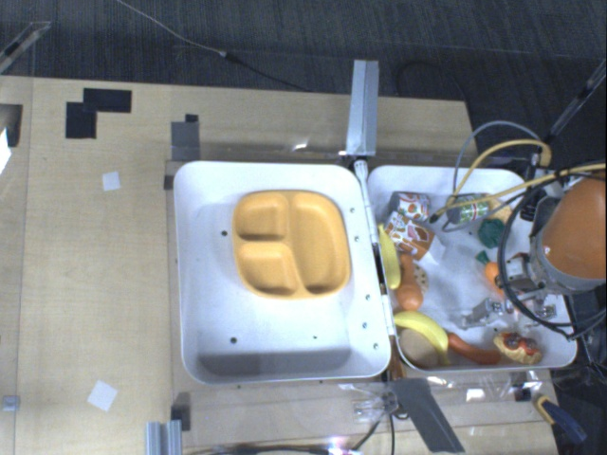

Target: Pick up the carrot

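Observation:
The carrot (490,273) shows as a small orange piece in the right bin (446,180), near its right side, with a green bit (493,232) just above it. Cables and the wrist cover most of it. My gripper (487,312) hangs low in the bin just below the carrot, under the arm's orange band (575,236). Nothing can be seen held in it.
The right bin also holds a patterned box (410,224), a banana (423,329), a reddish sausage (471,349), a round brown item (409,297) and a small pastry-like piece (520,347). A yellow compartment plate (289,243) lies in the left bin (204,282).

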